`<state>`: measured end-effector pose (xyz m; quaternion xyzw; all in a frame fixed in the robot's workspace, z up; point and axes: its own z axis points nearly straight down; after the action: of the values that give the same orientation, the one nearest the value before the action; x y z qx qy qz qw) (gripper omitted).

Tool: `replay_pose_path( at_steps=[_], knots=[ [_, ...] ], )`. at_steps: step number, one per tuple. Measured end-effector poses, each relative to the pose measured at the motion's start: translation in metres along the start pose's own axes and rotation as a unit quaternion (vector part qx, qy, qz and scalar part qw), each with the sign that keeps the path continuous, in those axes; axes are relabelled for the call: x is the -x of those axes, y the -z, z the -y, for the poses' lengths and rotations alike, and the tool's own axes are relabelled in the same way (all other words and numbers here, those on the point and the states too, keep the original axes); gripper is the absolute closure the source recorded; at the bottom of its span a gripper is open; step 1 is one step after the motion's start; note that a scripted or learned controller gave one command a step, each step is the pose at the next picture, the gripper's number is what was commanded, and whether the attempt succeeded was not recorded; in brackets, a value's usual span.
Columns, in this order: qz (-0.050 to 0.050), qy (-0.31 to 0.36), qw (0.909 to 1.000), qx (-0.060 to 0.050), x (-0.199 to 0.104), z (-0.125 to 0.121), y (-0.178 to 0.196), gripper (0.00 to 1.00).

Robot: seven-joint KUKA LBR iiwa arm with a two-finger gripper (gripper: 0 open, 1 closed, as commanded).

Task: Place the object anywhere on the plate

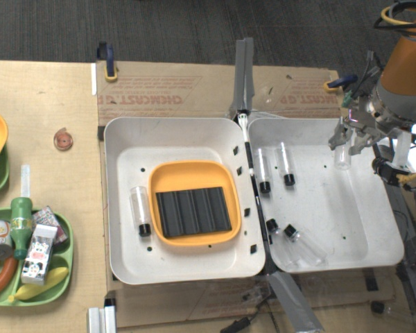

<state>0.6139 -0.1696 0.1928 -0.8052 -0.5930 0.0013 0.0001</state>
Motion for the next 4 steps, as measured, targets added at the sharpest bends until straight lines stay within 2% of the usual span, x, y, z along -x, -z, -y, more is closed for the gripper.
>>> replay_pose_path(
  at_steps=[1,2,3,4],
  knots=[
    [0.000,0.061,0.9982,0.001,-0.007,-0.045,0.011,1.00],
    [0.000,0.198,0.9803,0.002,0.009,-0.050,0.034,1.00],
    [0.000,0.302,0.9532,0.002,0.031,-0.057,0.032,1.00],
    [0.000,0.438,0.8987,0.002,0.037,-0.059,0.036,1.00]
  ],
)
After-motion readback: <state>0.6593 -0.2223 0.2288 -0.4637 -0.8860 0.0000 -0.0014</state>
